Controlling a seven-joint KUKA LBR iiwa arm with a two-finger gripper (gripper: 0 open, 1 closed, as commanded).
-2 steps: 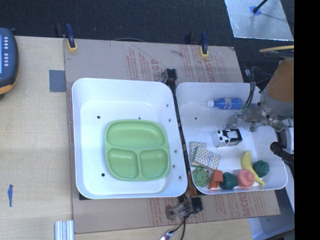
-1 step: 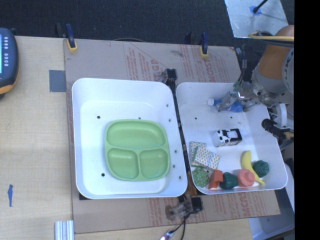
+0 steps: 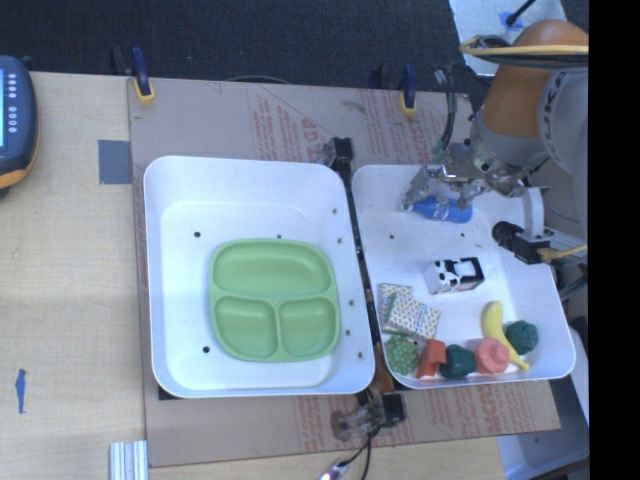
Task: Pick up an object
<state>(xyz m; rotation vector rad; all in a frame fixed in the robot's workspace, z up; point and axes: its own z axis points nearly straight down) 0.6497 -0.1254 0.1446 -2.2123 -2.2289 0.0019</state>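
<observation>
My gripper [image 3: 441, 194] hangs over the far end of the right bin [image 3: 553, 298], directly over a small blue object [image 3: 444, 210] that lies on the bin floor just under it. Closer to the camera in the same bin sits a black-and-white toy car [image 3: 457, 274]. Along the near edge lie patterned square cards [image 3: 406, 312], a yellow banana [image 3: 495, 324], a green leafy piece [image 3: 521, 336], a pink cup [image 3: 490, 356], a dark green piece [image 3: 458, 361], an orange-red block [image 3: 432, 358] and a green mesh ball [image 3: 402, 351].
The left bin [image 3: 158, 268] holds a light green divided plate [image 3: 273, 299]. A black clamp [image 3: 341, 152] sits at the far end of the seam between the bins, another [image 3: 365, 418] at the near end. A blue-and-orange device [image 3: 14, 118] lies at the far left.
</observation>
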